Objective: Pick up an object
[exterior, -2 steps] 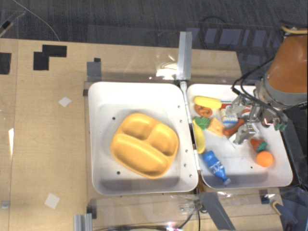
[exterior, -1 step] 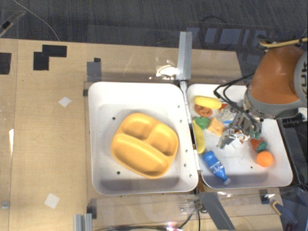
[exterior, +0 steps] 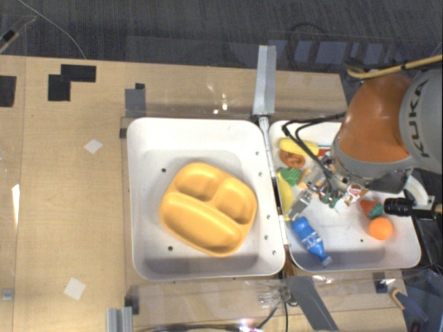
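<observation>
The arm reaches in from the right and hangs over the right bin, its gripper low near that bin's left side. Whether the gripper is wide, narrow or holding anything, I cannot tell: the tip is small and lost among clutter.

The pickable objects are all in the right bin: a blue bottle lying on its side just below the gripper, a green toy and an orange ring-shaped piece just above it, a yellow banana-like piece at the top, and an orange ball well to the right. The left bin holds a yellow divided tray.

To do the grasp well, I judge the blue bottle the nearest fair target; the fingers should straddle it across its narrow width, not along its length, and come straight down.

Room is tight: the divider wall between the bins lies just beside the gripper, so sideways motion left risks a knock. The open floor lies toward the bin's lower middle, between bottle and ball
</observation>
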You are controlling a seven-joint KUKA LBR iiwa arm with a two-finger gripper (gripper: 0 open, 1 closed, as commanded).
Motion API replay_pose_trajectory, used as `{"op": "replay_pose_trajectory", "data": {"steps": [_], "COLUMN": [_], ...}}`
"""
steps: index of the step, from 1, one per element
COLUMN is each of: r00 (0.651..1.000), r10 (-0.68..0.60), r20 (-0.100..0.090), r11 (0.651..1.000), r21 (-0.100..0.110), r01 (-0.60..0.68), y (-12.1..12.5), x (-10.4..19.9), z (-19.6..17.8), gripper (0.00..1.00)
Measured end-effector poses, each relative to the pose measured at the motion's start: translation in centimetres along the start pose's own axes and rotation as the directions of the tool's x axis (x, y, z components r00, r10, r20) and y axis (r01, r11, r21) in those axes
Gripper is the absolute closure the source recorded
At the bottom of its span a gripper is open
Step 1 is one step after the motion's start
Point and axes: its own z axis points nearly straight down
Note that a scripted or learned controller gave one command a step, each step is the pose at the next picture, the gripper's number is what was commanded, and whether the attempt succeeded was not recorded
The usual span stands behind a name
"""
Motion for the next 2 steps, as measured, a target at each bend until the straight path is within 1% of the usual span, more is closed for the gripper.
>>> {"op": "replay_pose_trajectory", "data": {"steps": [2], "r00": [1.000], "r10": [0.001], "r20": [0.000], "r11": [1.000], "r21": [0.001], "r01": [-0.001], "y": [-0.06], "x": [-0.03], "z": [0.01], "gripper": [0.00]}}
